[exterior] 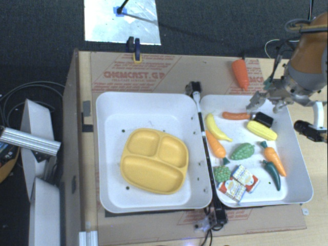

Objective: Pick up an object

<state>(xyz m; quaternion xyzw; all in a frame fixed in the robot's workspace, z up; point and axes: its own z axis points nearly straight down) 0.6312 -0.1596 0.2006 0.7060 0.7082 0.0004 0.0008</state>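
Single fixed camera, mounted above the surface (pixel 154 68), looking down at a slant. Far edge of the surface toward the top of frame, near edge at the bottom. Both white bins framed whole: left bin (pixel 110 137) about centre, right bin (pixel 297 152) toward the right edge (arm (pixel 307 60) entering from that side). Medium distance; dark floor (pixel 36 35) visible beyond and left.

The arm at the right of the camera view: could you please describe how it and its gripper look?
The arm has a broad orange band over a pale grey, rounded wrist section. Thin dark cables loop beside it at the top. Below sits a grey metal gripper of angular parts, with a black block at its lower end.
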